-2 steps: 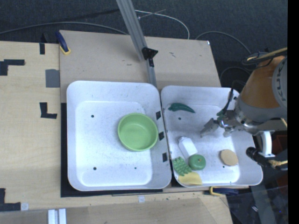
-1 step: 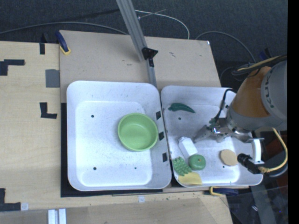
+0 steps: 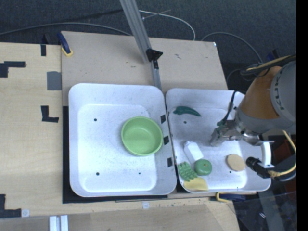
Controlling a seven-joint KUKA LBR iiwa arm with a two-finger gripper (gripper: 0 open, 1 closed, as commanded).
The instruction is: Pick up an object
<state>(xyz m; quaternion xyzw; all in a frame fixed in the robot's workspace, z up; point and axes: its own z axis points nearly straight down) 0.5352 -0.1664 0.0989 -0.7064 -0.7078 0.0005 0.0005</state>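
Camera view: left bin [image 3: 86, 129] holds green bowl [image 3: 141, 136].

Green bowl [image 3: 141, 136] in left bin [image 3: 82, 129]; tool [image 3: 217, 136] over right bin [image 3: 211, 97].

lab | plywood bench [image 3: 115, 57] | two white bins [image 3: 77, 129] | loose cables [image 3: 178, 20] | taped marks [image 3: 47, 113]
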